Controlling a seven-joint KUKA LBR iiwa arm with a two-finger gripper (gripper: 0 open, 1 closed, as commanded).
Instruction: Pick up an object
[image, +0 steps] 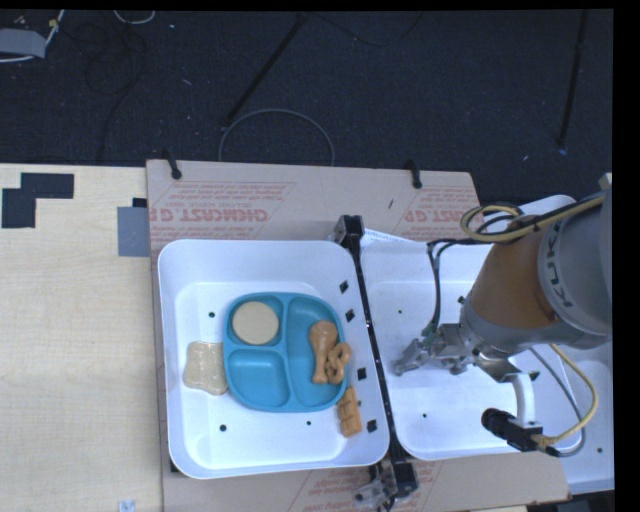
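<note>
Dark carpet with loose cables runs along the top, and below it a pale wooden worktop (70, 340) carries a cardboard sheet (300, 205) under two shallow white bins. At about 9 o'clock from the centre sits the left bin (190, 270). Inside it, a beige bread-like piece (206, 367) lies on the bin floor, touching the left edge of a blue divided plate (270, 385). A round tan disc (254, 322) rests in the plate's upper left compartment, and a brown twisted pretzel-like piece (328, 352) lies in its right compartment. Just off the plate's lower right corner, toward 5 o'clock, a small brown chunk (349, 412) lies on the bin floor near the dividing wall.

Right of the divider is the right bin (440, 440). The grey arm (560, 280) with its orange band reaches in from 3 o'clock, and the gripper (408, 358) is low over this bin's floor near its left side. Whether the jaws are spread or pressed together cannot be told, and nothing shows between them.
</note>
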